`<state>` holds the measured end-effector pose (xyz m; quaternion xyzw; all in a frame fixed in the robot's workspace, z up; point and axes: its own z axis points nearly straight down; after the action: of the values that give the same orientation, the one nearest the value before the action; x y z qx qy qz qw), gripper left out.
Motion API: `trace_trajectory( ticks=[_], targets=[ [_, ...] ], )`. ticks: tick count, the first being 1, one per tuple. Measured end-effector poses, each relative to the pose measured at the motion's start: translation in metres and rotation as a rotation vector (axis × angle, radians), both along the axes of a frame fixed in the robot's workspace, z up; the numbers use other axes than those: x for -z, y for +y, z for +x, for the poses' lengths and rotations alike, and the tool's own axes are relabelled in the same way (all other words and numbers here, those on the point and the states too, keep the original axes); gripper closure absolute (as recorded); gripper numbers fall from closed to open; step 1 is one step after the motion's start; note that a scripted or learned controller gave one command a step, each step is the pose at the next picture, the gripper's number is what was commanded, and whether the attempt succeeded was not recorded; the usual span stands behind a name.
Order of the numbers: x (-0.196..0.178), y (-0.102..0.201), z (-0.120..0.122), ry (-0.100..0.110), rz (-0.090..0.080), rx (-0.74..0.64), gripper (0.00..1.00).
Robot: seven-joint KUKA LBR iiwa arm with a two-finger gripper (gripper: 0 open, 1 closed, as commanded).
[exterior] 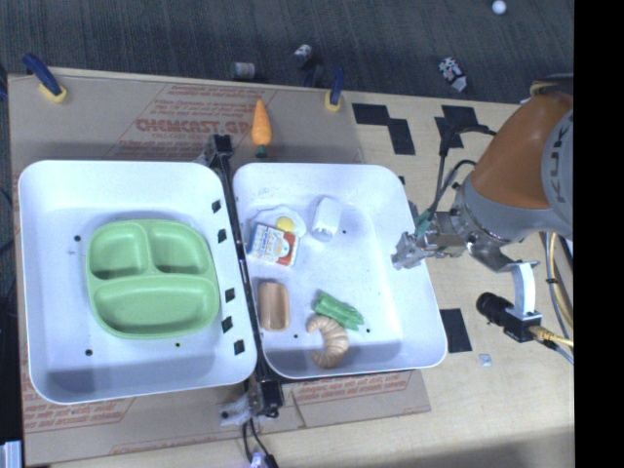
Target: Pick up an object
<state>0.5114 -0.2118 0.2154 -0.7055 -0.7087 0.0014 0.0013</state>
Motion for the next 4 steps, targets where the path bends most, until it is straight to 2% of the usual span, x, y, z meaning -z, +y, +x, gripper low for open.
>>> trace_trajectory(
  ticks=[1, 2, 3, 4],
  targets=[
    [-0.052, 0.001, 0.122, -0.006, -0.001, -0.001, 1.00],
    [0.011, 0.055, 0.145, 0.000, 0.002, -0.003, 1.00],
    [0.010, 0.054, 0.145, -0.001, 0.000, -0.002, 0.00],
    [0.105, 0.085, 0.149, -0.017, -0.004, -0.003, 0.00]
  ],
)
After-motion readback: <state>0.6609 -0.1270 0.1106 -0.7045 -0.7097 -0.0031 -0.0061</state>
